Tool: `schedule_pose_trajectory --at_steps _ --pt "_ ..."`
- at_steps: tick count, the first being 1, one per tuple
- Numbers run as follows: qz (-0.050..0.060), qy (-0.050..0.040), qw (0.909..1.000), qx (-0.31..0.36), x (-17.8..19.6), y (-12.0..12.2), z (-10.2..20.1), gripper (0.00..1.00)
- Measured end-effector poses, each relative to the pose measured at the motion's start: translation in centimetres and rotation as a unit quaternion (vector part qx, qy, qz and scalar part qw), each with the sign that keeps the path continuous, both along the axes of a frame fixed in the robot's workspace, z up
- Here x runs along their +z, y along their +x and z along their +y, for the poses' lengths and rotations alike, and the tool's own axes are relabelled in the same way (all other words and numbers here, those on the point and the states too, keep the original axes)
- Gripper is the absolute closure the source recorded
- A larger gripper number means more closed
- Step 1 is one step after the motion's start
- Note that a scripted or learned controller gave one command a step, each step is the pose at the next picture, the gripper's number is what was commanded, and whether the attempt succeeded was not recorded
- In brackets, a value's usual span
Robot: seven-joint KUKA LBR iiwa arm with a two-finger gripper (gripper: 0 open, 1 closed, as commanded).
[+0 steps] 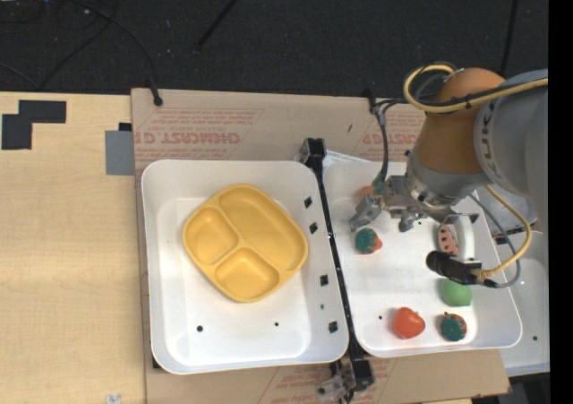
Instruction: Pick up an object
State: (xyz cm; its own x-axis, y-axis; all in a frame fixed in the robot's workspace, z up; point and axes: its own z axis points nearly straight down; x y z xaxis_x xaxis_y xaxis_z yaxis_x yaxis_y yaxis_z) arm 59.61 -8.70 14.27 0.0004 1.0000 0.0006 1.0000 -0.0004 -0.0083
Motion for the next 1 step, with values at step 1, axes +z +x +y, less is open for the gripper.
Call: schedule_pose_trajectory --at_steps 1 --pt "0.0 0.0003 1.0 0.0 -5.41 -0.16 0.09 0.0"
